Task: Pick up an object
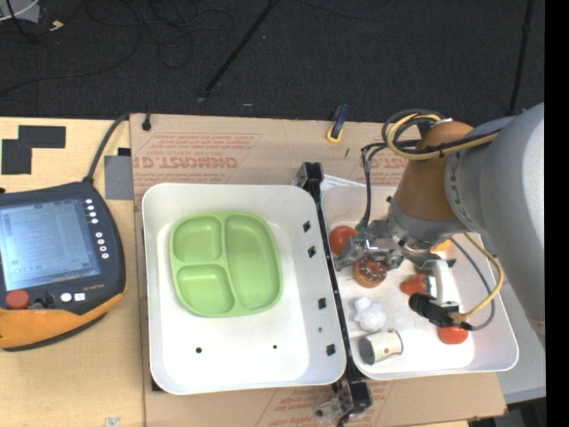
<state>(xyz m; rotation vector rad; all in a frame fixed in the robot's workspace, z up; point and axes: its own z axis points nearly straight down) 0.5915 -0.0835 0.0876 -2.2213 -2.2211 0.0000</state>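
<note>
Single fixed camera above the bench (222, 140), looking down at a slant, medium distance. Both white bins (169, 327) sit centre and lower right of frame; arm (480, 176) enters from right edge.

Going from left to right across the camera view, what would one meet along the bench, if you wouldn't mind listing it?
Teach pendant → green divided plate in the left bin → red ball → gripper → red object in the right bin.
</note>
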